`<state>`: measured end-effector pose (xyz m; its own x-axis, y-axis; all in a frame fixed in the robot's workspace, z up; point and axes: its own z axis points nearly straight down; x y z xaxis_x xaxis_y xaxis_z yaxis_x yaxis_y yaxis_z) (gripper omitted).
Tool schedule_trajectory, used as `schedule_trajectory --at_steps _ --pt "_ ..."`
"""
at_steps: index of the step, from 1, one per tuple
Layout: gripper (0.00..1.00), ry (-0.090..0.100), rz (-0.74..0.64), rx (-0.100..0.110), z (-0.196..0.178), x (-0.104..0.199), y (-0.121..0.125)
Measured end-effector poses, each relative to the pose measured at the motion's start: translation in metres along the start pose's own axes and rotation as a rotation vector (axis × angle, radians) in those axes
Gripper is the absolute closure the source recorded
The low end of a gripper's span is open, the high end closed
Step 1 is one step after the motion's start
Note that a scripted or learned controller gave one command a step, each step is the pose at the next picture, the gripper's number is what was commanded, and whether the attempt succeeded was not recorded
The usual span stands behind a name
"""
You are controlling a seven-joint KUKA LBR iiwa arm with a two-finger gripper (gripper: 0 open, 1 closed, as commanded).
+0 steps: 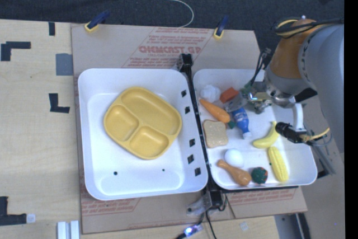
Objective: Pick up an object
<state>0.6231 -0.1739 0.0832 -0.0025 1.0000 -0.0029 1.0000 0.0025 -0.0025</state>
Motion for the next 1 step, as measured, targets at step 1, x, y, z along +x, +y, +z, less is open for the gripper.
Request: schedule_trajectory --at_steps 1 --pt "1.0 0.001 -0.001 -0.002 -0.0119 0.0008 0.001"
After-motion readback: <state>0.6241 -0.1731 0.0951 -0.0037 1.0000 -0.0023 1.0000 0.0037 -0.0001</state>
